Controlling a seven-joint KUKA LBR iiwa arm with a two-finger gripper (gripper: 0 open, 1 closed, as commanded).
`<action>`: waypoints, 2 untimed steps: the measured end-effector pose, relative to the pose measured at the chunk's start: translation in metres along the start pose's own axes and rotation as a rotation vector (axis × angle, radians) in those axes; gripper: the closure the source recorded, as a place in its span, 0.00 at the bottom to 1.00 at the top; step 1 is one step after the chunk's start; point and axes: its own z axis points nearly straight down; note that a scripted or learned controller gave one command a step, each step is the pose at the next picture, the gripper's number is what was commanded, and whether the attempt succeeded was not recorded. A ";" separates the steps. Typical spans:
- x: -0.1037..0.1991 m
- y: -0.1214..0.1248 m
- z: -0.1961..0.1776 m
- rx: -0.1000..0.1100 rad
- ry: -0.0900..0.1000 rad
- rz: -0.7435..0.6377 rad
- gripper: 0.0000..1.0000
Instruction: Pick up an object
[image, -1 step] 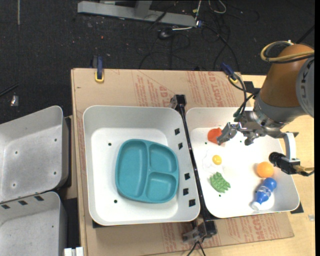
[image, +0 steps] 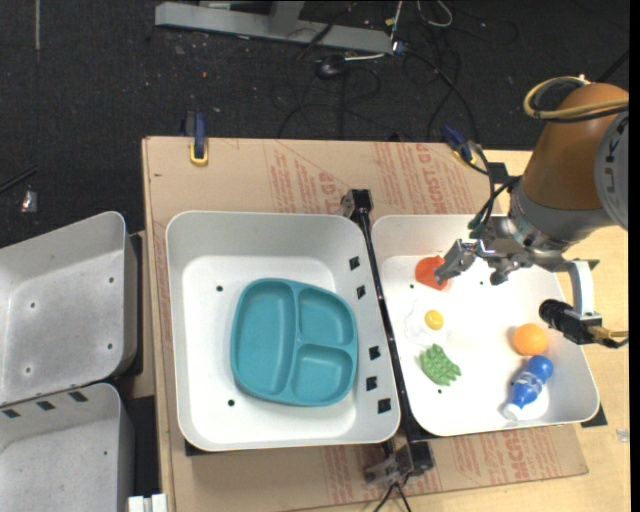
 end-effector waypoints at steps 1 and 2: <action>-0.002 0.000 0.063 0.004 0.000 0.002 0.00; -0.002 0.000 0.115 0.001 0.000 0.003 0.00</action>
